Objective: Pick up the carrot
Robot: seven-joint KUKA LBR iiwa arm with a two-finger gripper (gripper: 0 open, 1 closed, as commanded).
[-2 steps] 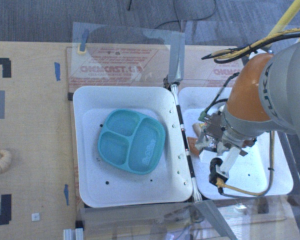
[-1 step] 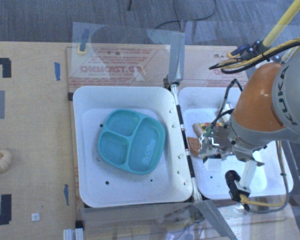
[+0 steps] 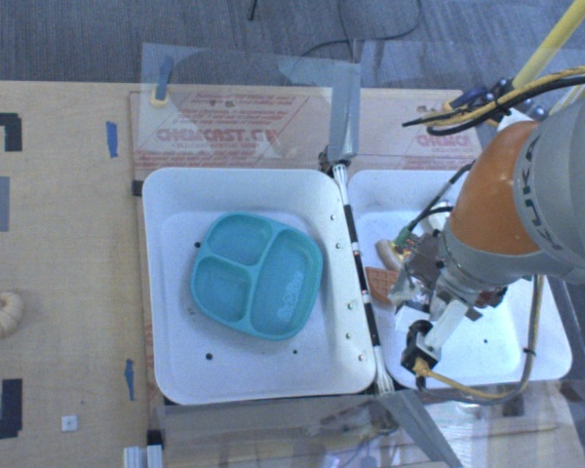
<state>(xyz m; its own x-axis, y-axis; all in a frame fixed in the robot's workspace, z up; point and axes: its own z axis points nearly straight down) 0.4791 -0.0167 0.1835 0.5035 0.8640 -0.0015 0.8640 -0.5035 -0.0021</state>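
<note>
Here's the thick grey metal robot arm (image 3: pixel 565 193), smooth and rounded, and wrapped round it a broad glossy orange band (image 3: pixel 495 203) above the wrist. Yellow and black cables (image 3: pixel 487 100) trail off at its twelve o'clock. A thin yellowish cable (image 3: pixel 473 388) loops round at six o'clock, beneath the dark metal wrist block (image 3: pixel 448 271).

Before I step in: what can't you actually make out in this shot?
- Gripper: under the arm's wrist, so what it is doing is hidden.
- Orange item in the right bin: partly covered by the arm, too unclear to call a carrot.
- Right bin's floor: largely covered by the arm.
</note>
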